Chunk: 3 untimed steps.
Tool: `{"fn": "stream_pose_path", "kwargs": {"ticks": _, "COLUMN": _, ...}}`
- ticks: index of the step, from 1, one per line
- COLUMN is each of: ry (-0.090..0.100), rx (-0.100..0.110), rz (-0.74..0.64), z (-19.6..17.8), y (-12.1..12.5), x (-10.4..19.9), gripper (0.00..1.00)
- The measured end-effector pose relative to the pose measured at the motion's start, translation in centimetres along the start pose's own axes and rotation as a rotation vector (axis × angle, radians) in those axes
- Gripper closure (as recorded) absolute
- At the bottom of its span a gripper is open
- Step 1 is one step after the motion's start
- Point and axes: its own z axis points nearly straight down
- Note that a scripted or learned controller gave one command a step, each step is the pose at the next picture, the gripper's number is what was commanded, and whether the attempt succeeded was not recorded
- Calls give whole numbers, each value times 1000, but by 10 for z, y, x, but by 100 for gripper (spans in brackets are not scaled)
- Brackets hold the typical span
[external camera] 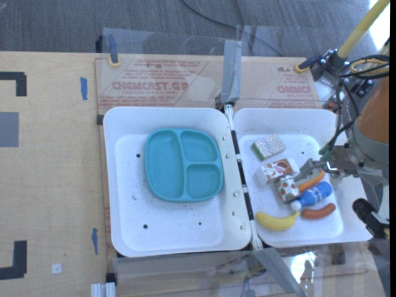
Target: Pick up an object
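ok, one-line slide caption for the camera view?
Gripper low over the right bin's clutter, beside a carrot and blue bottle; teal divided plate in left bin.

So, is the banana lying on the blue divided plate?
No. The banana lies in the right bin by the other small items, while the blue divided plate sits in the left bin.

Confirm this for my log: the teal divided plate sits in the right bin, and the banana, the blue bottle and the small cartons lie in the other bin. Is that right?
Not quite. The camera view shows the teal divided plate in the left bin, not the right one. The banana, the blue bottle and the small cartons lie in the other bin, as you said.
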Motion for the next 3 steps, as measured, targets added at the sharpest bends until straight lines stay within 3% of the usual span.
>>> {"fn": "stream_pose_path", "kwargs": {"ticks": 1, "ry": 1, "rx": -9, "rz": 122, "z": 146, "y": 22, "x": 0, "gripper": 0}}
{"fn": "stream_pose_path", "kwargs": {"ticks": 2, "ry": 1, "rx": -10, "rz": 125, "z": 138, "y": 23, "x": -2, "gripper": 100}}
{"fn": "stream_pose_path", "kwargs": {"ticks": 3, "ry": -1, "rx": -1, "rz": 151, "z": 53, "y": 17, "x": 66, "gripper": 100}}
